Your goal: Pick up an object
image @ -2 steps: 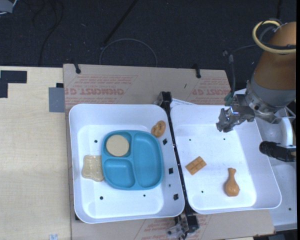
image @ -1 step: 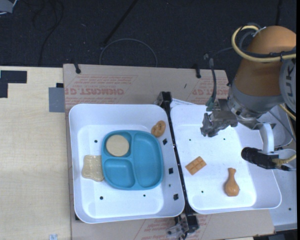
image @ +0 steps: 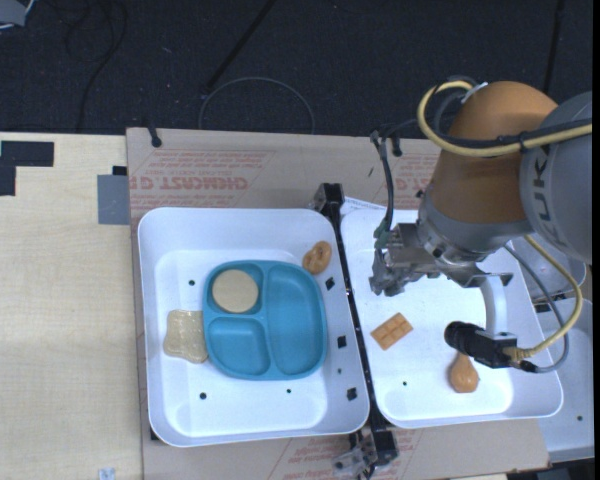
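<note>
The arm [image: 500,168] covers the right bin's [image: 420,408] far right corner. The gripper [image: 388,280] is too dark and small to read, and the cardboard's [image: 230,173] near edge is cut off

Both white bins, the left bin [image: 170,408] and the right bin [image: 540,403], look like smooth, slightly glossy plastic, and the blue divided tray [image: 280,338] in the left one has the same moulded plastic sheen. They rest on a matt brown cardboard sheet [image: 270,168] printed with red lettering, over a pale bench [image: 50,308] with a light wood-grain finish. The arm's orange band [image: 495,168] is glossy and catches the light, while the tool [image: 400,273] below it looks like dull grey metal.
</note>
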`<control>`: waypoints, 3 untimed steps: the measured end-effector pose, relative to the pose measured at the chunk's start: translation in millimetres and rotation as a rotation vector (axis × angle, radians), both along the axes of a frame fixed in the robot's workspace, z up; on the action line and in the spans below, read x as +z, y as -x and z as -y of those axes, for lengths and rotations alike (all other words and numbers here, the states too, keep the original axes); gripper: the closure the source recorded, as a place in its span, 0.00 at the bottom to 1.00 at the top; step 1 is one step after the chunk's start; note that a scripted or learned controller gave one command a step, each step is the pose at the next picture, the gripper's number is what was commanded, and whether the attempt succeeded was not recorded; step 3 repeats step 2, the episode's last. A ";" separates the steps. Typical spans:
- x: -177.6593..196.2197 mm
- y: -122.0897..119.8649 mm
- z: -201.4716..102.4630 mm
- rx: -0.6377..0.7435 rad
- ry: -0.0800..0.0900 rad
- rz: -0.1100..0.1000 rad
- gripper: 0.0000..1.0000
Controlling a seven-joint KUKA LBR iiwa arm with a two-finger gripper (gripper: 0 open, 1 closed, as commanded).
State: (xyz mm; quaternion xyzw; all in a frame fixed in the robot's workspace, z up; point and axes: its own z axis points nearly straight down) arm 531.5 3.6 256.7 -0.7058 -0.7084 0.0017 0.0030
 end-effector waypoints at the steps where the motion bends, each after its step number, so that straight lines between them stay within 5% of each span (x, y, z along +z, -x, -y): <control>1: -14.5 5.2 -48.7 0.001 0.000 0.001 1.00; 2: -29.0 16.0 -94.5 -0.001 0.002 0.001 1.00; 3: -29.0 16.0 -94.5 -0.001 0.002 0.001 1.00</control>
